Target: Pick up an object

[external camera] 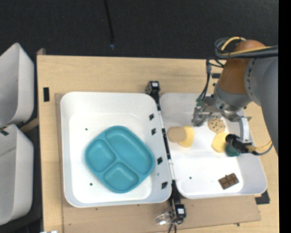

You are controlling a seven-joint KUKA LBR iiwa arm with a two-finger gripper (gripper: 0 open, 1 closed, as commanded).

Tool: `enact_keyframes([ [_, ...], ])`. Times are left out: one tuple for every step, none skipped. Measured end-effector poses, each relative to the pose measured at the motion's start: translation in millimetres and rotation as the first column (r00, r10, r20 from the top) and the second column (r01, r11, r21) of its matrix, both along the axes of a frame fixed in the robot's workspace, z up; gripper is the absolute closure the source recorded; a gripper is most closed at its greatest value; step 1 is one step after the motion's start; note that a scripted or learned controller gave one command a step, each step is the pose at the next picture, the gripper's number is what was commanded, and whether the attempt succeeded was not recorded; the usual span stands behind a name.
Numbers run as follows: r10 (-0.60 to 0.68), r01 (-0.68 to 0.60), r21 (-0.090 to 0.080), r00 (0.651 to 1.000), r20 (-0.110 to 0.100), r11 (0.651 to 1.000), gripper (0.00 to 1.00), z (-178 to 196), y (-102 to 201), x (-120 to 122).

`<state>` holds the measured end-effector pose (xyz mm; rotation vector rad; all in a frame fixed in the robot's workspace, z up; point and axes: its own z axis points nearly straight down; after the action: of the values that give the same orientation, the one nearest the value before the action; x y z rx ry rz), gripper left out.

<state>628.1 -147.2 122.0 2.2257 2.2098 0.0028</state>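
Pincer (207, 116) position comes first: it hangs low over the back part of the right bin (254, 178), its metal tip pointing down toward the bin floor between a round tan-and-yellow piece (181, 136) on its left and a speckled cookie-like disc (215, 125) just to its right. Whether it is spread or closed I cannot tell from this slanted overhead view, and nothing is visibly caught in it. Other candidates in that bin are a yellow wedge-like piece (219, 142) touching a dark green object (232, 147) near the right wall, and a brown chocolate-bar piece (228, 181) well apart toward the front. The left bin (70, 144) carries a teal divided plate (119, 158), too wide and flat to be a sensible pick. My judgement is that the cookie-like disc or the tan-and-yellow piece is the nearest target. To do this well, the arm (237, 76) should centre itself squarely above one item rather than over the bare floor between the two, descend until it straddles the item's narrower width, and close only then. The flat disc would likely slip; the thicker tan-and-yellow piece seems the safer choice. Keeping away from the divider (164, 144) between bins avoids a collision.
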Motion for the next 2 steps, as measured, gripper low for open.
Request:
enact_keyframes([
  [0.011,-0.011,0.001,1.000,0.002,1.000,1.00,58,7,-3],
  [0.010,-0.010,0.000,1.000,0.003,1.000,1.00,123,8,-1],
])
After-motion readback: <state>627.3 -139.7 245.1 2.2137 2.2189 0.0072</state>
